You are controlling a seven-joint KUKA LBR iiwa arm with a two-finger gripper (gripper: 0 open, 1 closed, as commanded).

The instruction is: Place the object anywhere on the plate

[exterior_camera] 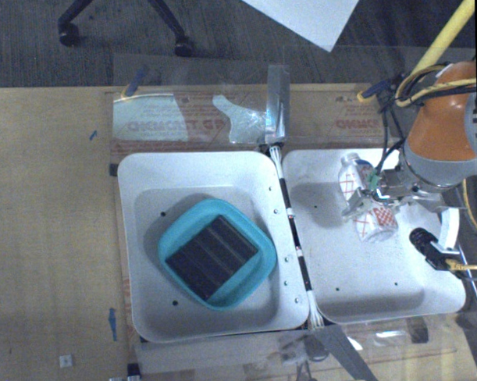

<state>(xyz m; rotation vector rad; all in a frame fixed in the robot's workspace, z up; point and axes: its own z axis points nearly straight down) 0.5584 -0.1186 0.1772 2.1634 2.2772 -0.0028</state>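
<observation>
I have two bins side by side on the table (52, 231). In the left bin (144, 181) sits the plate (260, 247), near the middle, with a flat slab (211, 255) lying on it. In the right bin (335, 276), toward its far right part, lies a crumpled packet (378, 218). My hand (367, 191) is just above the packet, with the arm (443, 132) coming in from the right.
</observation>
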